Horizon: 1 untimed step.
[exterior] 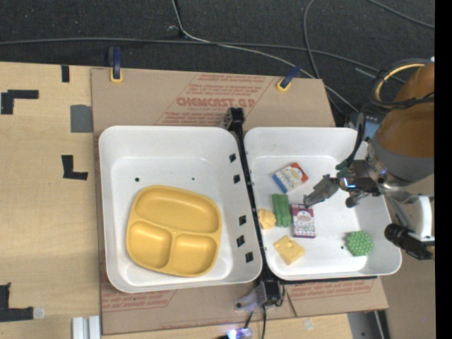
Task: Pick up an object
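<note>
Cheese wedge (289, 249) sits low in the right bin (321, 138); my gripper (335, 193), fingers spread and empty, hovers above the pink carton (304, 222) at centre-right. I should centre over it before descending.

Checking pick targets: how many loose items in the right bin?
6. Blue-and-red packet near the middle; green block with a pink carton beside it; yellow lump by the divider; yellow wedge at the front; green ball front right. The arm may hide more.
</note>
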Available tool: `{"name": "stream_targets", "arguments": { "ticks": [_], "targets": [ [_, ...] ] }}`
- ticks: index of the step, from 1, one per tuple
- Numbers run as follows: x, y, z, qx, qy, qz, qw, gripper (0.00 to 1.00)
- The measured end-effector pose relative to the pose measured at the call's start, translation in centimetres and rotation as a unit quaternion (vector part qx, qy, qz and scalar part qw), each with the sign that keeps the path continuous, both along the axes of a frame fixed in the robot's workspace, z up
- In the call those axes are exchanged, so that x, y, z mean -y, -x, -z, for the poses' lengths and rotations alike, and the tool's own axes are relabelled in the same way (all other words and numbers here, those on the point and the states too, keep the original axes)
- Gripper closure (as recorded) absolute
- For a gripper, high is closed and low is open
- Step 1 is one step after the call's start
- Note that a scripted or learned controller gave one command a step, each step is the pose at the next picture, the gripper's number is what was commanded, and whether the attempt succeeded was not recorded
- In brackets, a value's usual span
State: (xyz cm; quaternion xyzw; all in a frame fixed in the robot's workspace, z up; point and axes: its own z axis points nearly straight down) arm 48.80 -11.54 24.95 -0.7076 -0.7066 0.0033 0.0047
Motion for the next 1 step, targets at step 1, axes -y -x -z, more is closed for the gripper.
{"name": "stream_targets", "arguments": {
  "ticks": [1],
  "targets": [
    [-0.01,-0.19,-0.47,0.005,0.0008,-0.001,1.0,0.0]
  ]
}}
